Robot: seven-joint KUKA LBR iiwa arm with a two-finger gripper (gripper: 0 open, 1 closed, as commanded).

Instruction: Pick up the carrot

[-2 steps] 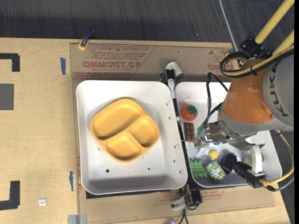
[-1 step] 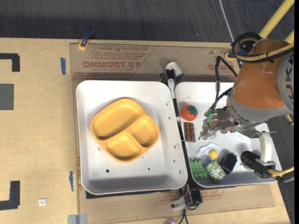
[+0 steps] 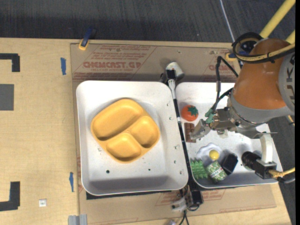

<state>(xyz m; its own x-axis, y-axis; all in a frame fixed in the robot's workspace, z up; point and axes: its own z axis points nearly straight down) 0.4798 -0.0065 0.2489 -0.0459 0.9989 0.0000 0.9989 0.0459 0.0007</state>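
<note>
Gripper point(image 3: 202, 129) right bin, carrot point(image 3: 190, 112) just beyond

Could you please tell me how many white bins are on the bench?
2. The left bin holds a yellow divided tray. The right bin lies beside it, holding small items; the arm covers part of it, so some contents may be hidden.

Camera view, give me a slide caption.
Gripper hovers in right bin below a carrot; yellow tray fills left bin.
</note>
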